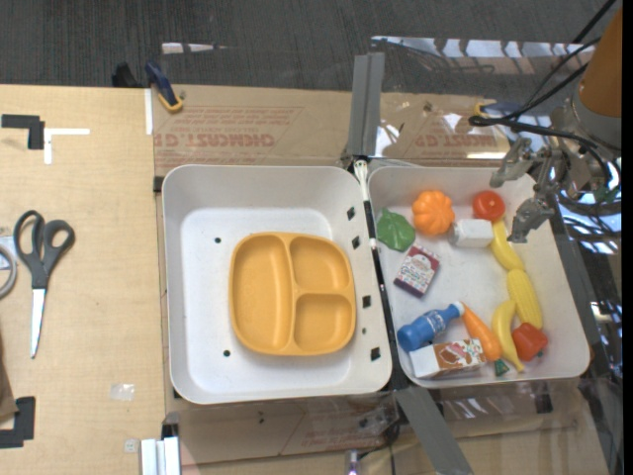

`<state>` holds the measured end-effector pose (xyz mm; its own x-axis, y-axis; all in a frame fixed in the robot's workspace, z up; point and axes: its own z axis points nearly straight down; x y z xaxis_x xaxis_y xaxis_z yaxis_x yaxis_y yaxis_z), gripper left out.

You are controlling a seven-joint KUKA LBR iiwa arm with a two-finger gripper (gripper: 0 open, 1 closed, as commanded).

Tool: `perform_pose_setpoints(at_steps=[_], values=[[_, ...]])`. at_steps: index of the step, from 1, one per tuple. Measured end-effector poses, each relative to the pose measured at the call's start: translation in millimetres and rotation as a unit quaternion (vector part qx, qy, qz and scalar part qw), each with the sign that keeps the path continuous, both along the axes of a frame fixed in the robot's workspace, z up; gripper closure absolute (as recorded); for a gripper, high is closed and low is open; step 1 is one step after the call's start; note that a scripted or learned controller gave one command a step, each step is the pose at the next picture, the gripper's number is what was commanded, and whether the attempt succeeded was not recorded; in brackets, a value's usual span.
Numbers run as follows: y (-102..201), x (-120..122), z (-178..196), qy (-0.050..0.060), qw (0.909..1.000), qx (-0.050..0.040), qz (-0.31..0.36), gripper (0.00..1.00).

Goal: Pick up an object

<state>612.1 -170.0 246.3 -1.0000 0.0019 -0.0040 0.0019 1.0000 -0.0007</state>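
The right bin (564,265) holds several toys. An orange pumpkin (432,212), a red tomato (488,205) and a white block (473,232) lie near its far side. A green leafy piece (396,232) and a maroon box (417,270) sit toward its left. A blue bottle (429,328), a carrot (478,331), a snack carton (450,357) and a red pepper (529,341) lie near the front. Yellow bananas (522,295) line the right side. My gripper (521,190) hovers over the bin's far right corner, just right of the tomato, open with nothing between its fingers.
The left bin (188,265) carries a yellow divided plate (293,293). Scissors (40,255) lie on the wooden bench at the far left. Cables (554,117) hang around the arm at the upper right.
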Motion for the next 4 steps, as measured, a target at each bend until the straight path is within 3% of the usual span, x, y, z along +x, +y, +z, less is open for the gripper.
perform_pose_setpoints(at_steps=[1, 2, 3, 4], values=[[13, -43, -131, 0.0, 0.9957, -0.0003, 0.093, 0.0], [-12, -90, -152, -0.002, 0.9956, -0.0015, 0.093, 0.0], [43, -83, -153, 0.0, 0.9993, 0.0003, 0.038, 0.0], [69, -15, -153, -0.001, 0.9822, 0.0003, -0.188, 0.0]])
